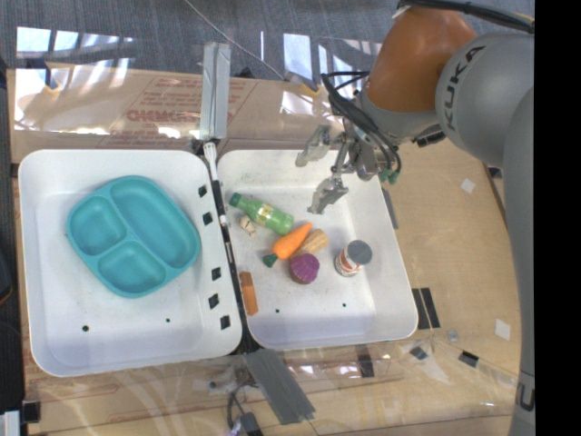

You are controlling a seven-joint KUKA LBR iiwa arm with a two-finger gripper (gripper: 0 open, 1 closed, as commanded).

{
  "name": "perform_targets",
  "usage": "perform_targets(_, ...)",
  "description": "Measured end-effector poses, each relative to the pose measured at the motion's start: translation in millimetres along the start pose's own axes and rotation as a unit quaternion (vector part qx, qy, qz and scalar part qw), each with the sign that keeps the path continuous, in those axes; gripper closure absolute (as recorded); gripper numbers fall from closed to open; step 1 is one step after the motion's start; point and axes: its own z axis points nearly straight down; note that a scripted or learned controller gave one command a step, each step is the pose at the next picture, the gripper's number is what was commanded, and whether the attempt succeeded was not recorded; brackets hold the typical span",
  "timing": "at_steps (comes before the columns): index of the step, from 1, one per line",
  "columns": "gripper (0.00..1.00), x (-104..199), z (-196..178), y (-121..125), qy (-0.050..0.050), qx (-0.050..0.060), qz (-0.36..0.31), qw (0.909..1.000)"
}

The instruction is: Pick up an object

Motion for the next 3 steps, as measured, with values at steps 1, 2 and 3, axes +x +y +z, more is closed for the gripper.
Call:
perform_targets(1,0.0,33,108,27,0.001,0.0,0.142,0.9898)
perform_targets(2,1.0,30,95,29,-0.001,0.0,0.138,0.9905)
perform_targets(3,1.0,27,3,89,-0.003,-0.001,0.307,0.9518)
